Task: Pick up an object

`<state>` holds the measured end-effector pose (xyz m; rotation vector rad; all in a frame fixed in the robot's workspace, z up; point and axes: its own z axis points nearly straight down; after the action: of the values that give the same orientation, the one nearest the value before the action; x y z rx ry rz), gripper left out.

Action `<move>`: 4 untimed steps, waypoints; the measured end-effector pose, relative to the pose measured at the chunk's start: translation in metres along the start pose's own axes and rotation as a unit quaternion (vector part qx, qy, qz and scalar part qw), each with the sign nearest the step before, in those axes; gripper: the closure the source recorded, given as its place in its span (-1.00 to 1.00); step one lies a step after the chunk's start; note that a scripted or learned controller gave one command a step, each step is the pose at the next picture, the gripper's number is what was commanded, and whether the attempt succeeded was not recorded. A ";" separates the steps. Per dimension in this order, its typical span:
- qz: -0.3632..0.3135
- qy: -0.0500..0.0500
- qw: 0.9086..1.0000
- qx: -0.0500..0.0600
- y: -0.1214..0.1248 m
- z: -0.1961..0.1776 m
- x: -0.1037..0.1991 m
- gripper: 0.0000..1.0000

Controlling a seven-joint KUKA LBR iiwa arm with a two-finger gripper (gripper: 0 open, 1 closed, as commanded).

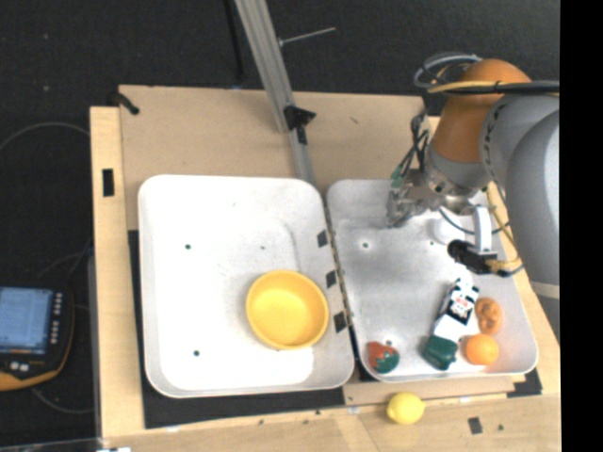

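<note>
The gripper [403, 207] hangs over the far left part of the right bin [396, 281], above bare bin floor with nothing seen in it. Along that bin's near edge lie a red and green toy [382, 354], a dark green block [439, 351] and an orange ball [481, 349]. A white and black carton [459, 306] and a brown lumpy piece [489, 314] sit just behind them. All of these are well toward the near side from the gripper. In the left bin [188, 252] rests a yellow bowl [287, 309].
A yellow lemon [405, 408] lies on the bench in front of the right bin. A slanted metal rail [271, 64] rises behind the bins' shared edge. The bulky grey arm [528, 186] covers the right bin's far right. A handheld screen [28, 332] sits off the bench, left.
</note>
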<state>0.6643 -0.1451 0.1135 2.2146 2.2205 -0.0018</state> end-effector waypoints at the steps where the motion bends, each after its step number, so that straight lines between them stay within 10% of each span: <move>1: 0.001 0.001 1.000 -0.003 0.005 -0.062 -0.008 1.00; 4: -0.001 0.002 1.000 0.001 0.007 -0.164 0.032 1.00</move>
<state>0.6707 -0.1122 0.2773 2.2161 2.2258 -0.0004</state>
